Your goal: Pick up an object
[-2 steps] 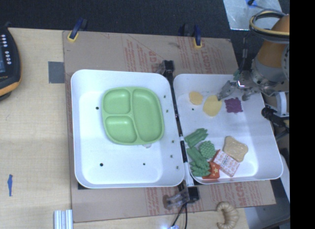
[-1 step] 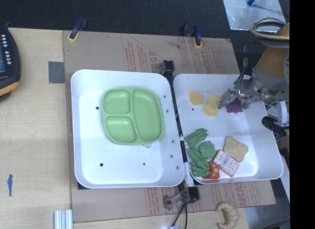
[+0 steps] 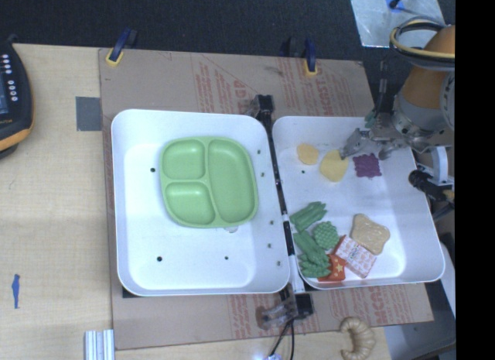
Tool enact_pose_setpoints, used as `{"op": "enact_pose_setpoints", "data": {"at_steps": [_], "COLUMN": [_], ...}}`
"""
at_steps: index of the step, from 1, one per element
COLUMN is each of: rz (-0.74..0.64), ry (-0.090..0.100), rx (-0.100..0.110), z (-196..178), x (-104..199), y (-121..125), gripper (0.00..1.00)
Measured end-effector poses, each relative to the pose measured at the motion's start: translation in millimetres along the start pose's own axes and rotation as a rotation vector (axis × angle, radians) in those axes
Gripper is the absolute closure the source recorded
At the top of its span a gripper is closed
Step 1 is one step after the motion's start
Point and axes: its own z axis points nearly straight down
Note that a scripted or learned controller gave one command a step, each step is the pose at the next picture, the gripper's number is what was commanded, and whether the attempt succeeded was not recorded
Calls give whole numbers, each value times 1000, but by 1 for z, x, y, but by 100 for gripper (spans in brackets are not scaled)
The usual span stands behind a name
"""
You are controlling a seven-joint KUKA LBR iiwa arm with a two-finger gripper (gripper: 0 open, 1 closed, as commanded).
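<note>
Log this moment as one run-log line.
phase: reaching | gripper: over right bin, above purple grapes | grasp: none seen | green plate: left bin

Right bin, upper part of frame: pale yellow round piece (image 3: 308,154), larger yellow lump (image 3: 334,167) just beside it, purple cluster (image 3: 367,166) to its right. Lower part: green leafy items (image 3: 312,240), tan bread slice (image 3: 370,234), red-and-white packet (image 3: 353,258), lying flat.
</note>
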Motion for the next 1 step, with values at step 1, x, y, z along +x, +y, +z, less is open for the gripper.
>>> {"op": "enact_pose_setpoints", "data": {"at_steps": [1], "rz": [2], "ry": [1], "rx": [8], "z": [1], "x": [3], "y": [-40], "gripper": [0]}}
